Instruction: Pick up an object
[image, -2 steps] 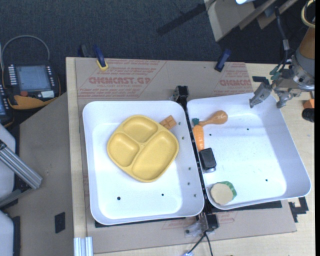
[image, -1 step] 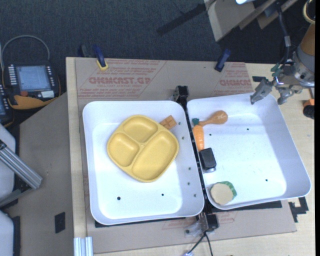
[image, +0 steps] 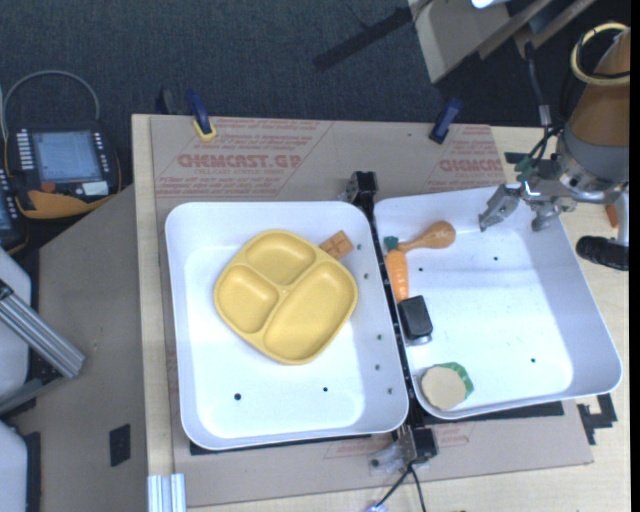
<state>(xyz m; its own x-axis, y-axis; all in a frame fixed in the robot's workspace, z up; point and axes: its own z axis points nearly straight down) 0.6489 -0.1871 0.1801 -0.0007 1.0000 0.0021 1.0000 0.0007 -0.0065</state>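
Nearest the camera, at the front edge of the right bin (image: 560, 330), a round cracker-like disc with a green rim (image: 445, 386) lies in the front-left corner. Just behind it along the bin's left wall sits a small black block (image: 415, 318), then a toy carrot (image: 397, 272) with its green top pointing back. Past the carrot, a tan pear-shaped piece (image: 432, 237) lies near the back of the bin.

In the left bin (image: 200, 380), a yellow plate with 3 compartments (image: 286, 296) rests in the middle, and a small brown block (image: 337, 244) touches its back edge.

Farthest back, at the right bin's rear right, the gripper (image: 520, 215) hangs above the bin floor with its 2 fingers spread apart and nothing between them. It is well apart from every object.

Judged from this, the pick has not yet been made: all 4 pieces in the right bin lie untouched, and reaching, closing and lifting all remain.
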